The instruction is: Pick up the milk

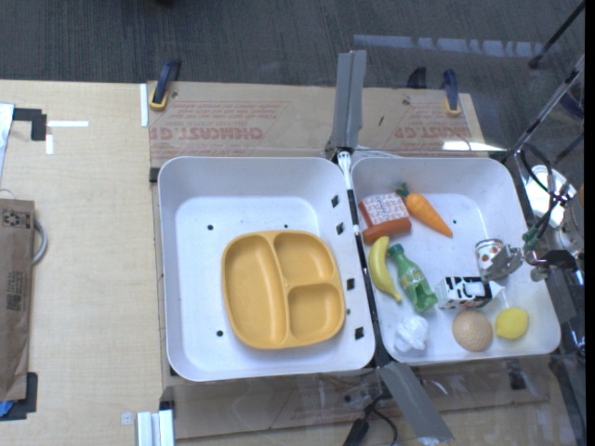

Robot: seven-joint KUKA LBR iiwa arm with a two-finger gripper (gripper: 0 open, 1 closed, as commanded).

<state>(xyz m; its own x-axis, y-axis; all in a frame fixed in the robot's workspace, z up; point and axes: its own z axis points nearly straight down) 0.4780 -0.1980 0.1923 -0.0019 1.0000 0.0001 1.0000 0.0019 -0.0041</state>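
Beneath the slanted camera, a wooden bench (84,249) bears two shallow white bins side by side. Within the left bin (186,249) lies a yellow divided plate (284,288). Inside the right bin (483,179) the goods are crowded: an orange carrot (428,212), a red-checked packet (385,214), a green bottle (413,278) touching a banana (382,268), a tan ball (472,331) and a lemon (511,322). Between the bottle and the lemon lies the milk (465,291), a small black-and-white carton, apparently on its side.

At the bin's right wall sits the gripper (497,258), just beside the carton; whether it is spread or closed I cannot tell.

A good grasp probably means descending straight down on the carton's short sides, since the bottle and ball press close. Open room lies toward the carrot, above the carton; the near wall leaves little margin on the right.
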